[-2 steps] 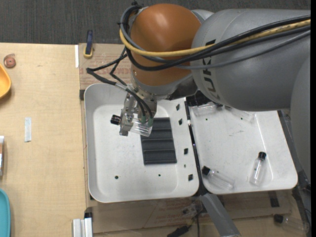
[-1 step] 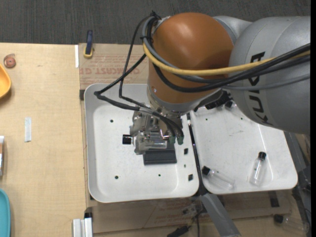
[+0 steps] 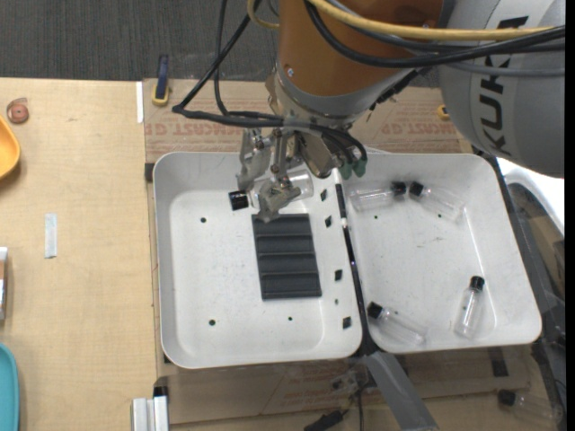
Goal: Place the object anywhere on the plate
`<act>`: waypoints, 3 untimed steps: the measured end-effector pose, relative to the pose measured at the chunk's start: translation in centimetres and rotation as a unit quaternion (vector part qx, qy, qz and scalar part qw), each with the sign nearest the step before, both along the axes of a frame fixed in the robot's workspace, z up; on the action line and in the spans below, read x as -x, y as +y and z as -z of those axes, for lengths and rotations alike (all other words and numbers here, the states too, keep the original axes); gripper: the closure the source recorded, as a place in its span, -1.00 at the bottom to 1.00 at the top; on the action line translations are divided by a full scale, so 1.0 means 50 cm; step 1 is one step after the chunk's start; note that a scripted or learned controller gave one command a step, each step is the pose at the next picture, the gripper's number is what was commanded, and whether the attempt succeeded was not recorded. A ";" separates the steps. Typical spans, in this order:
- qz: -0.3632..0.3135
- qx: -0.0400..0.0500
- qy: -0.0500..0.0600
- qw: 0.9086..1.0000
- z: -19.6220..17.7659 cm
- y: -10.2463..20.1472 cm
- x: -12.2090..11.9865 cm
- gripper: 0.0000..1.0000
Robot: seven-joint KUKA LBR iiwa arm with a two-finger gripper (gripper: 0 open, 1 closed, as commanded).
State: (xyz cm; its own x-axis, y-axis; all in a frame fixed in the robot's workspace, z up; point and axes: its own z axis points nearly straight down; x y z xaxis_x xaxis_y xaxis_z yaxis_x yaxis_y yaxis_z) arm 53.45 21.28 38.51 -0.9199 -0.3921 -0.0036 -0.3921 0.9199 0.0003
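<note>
The KUKA arm is seen reaching in from the right, and its gripper point(image 3: 275, 194) is hung low over the back of the left bin point(image 3: 166, 268), just above the far end of a dark ribbed plate point(image 3: 287, 257). Whether the gripper is apart or together cannot be told, as it is crowded by brackets and cables; nothing is clearly seen clamped in it. The ribbed plate is laid flat near the middle of the left bin, long side running front to back. A small black block point(image 3: 238, 200) is seen just left of the gripper, apart from the plate. Clear vials with black caps are left in the right bin point(image 3: 422, 259): two point(image 3: 409, 189) at the back, lying cap to cap, one point(image 3: 467, 305) near the front right corner with its cap pointed away, and one point(image 3: 395, 326) at the front left corner against the wall. All vials are well apart from the plate. Brown cardboard point(image 3: 225, 115) is laid under the bins, with a wooden tabletop point(image 3: 72, 241) to the left.
</note>
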 end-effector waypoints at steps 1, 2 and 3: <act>-0.038 0.000 0.001 0.999 0.260 -0.021 -0.112 1.00; -0.030 0.000 0.001 1.000 0.230 -0.087 -0.082 1.00; -0.060 0.000 0.001 0.998 0.309 -0.130 -0.149 1.00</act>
